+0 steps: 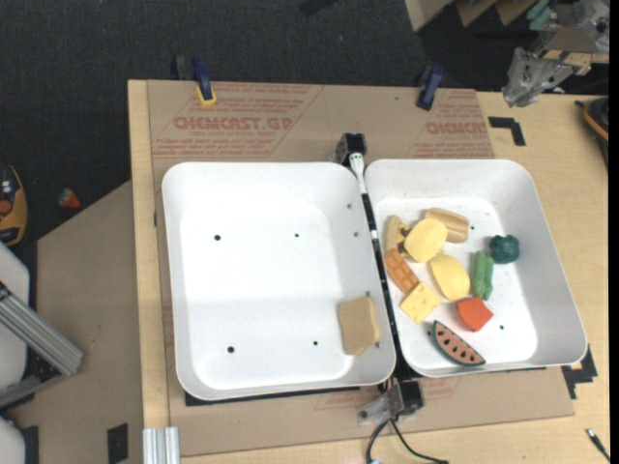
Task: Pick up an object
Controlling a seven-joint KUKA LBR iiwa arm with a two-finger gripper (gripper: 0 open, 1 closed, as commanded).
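The right bin (542,288) holds several toy foods. Among them are a tan bread roll (447,222), two yellow lumps (426,241) (450,276), a cheese wedge (419,304) and a red piece (474,313). With them lie a watermelon slice (456,345), a green stick (482,274), a dark green broccoli (503,249) and an orange strip (400,271). A tan bread slice (359,324) lies alone in the left bin (193,259), near its front right corner. My gripper (527,73) hangs at the top right, beyond the right bin's far corner and well away from every object.
Both bins sit on a cardboard sheet (290,114) held by two blue clamps (203,77) (429,85) at the back. A black clip (350,149) joins the bins at the far end of their shared wall. A metal rail (39,332) lies at the left.
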